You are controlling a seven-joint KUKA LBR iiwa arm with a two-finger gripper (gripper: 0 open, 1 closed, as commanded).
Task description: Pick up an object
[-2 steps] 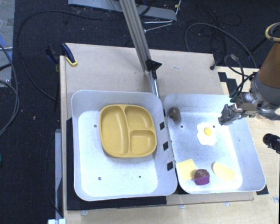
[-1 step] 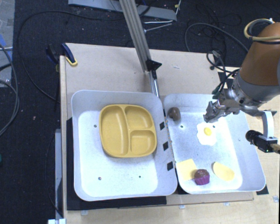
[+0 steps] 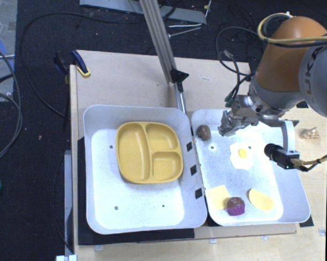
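Note:
The right bin (image 3: 289, 212) holds a brown rounded piece (image 3: 203, 133) at its far left corner, a fried egg (image 3: 241, 156) in the middle, a yellow cheese square (image 3: 217, 196), a purple piece (image 3: 236, 206) and a yellow oval piece (image 3: 260, 199) near the front. My gripper (image 3: 226, 128) hangs over the far part of this bin, just right of the brown piece and above the egg. Nothing shows between its fingers.
The left bin (image 3: 96, 205) carries a yellow divided plate (image 3: 150, 152). A slanted metal pole (image 3: 162, 41) runs down to the bins' far junction. A black camera module (image 3: 278, 154) juts from the arm over the right bin. Small items (image 3: 311, 134) lie on the bench at right.

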